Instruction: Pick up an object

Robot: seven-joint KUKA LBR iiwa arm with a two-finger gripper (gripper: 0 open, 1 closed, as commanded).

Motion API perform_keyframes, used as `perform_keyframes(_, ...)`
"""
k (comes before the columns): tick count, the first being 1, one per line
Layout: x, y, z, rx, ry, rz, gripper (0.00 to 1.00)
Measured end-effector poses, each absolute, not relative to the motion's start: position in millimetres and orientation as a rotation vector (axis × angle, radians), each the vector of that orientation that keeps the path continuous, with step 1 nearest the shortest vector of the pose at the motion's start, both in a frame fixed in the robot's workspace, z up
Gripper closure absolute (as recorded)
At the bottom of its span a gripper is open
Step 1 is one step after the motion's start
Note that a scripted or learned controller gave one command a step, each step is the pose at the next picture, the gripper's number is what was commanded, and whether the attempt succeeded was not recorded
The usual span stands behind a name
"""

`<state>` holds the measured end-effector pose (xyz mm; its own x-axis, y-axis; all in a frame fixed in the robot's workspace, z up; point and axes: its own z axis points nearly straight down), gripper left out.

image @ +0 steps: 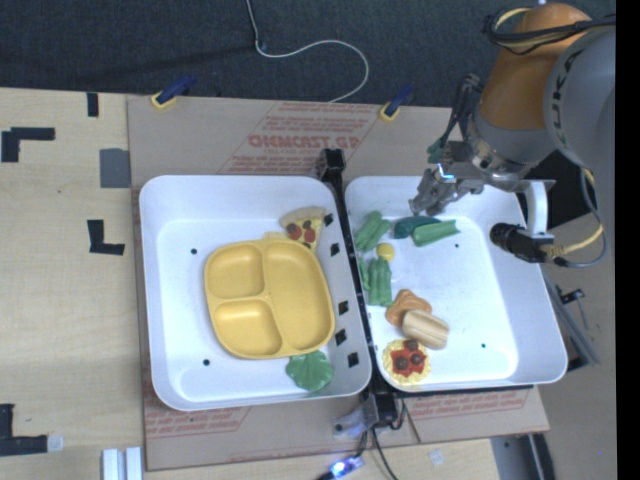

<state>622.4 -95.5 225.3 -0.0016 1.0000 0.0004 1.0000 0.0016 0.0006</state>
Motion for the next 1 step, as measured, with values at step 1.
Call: perform_keyframes(1, 570.6, -93.0, 218.5, 2.226, 2.222, -0.006, 1.0)
